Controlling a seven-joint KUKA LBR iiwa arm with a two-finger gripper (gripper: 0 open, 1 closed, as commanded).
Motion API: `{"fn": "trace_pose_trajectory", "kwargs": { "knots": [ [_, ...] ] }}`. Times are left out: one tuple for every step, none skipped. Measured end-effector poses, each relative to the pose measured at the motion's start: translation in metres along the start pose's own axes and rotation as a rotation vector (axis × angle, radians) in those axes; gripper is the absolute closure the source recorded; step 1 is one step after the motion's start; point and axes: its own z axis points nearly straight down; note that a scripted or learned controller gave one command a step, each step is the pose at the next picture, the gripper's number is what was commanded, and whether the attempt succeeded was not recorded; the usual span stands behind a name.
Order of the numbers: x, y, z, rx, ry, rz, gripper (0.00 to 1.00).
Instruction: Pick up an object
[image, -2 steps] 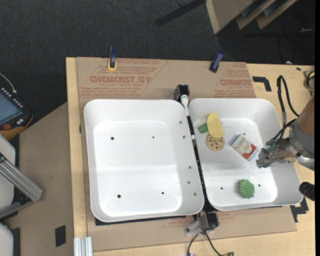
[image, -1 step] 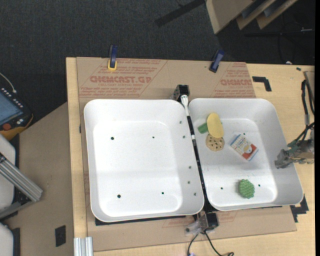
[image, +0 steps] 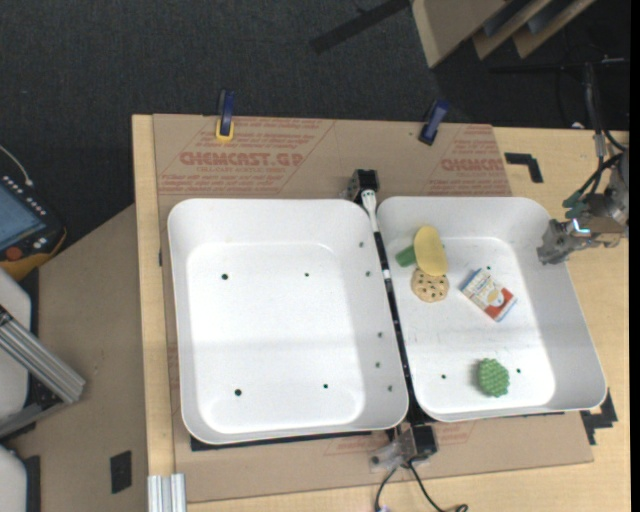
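Resting in the right bin are four small items. A yellow banana-shaped piece lies near the bin's far left corner, overlapping a round tan cookie with dark spots just below it; a small green piece touches the banana's left side. A white carton with red and blue print lies tilted near the bin's middle, apart from the cookie. A green knobbly ball sits alone toward the near edge. The left bin adjoins the right one, both on the cardboard-covered counter.

The claw hangs at the right bin's far right rim, above the wall. Whether it is spread or pressed together cannot be told at this size. The carton is the nearest item, lying to its lower left, apart from it; the banana and cookie are further left, the ball well apart.
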Motion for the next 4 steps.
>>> {"fn": "trace_pose_trajectory", "kwargs": {
  "knots": [
    [0.023,0.017,-0.060,0.002,0.002,0.002,1.00],
    [0.034,-0.078,-0.040,0.017,0.006,0.010,1.00],
    [0.033,-0.002,-0.060,0.003,0.000,0.003,1.00],
    [0.091,0.039,-0.063,0.006,0.003,0.000,1.00]
  ]
}}
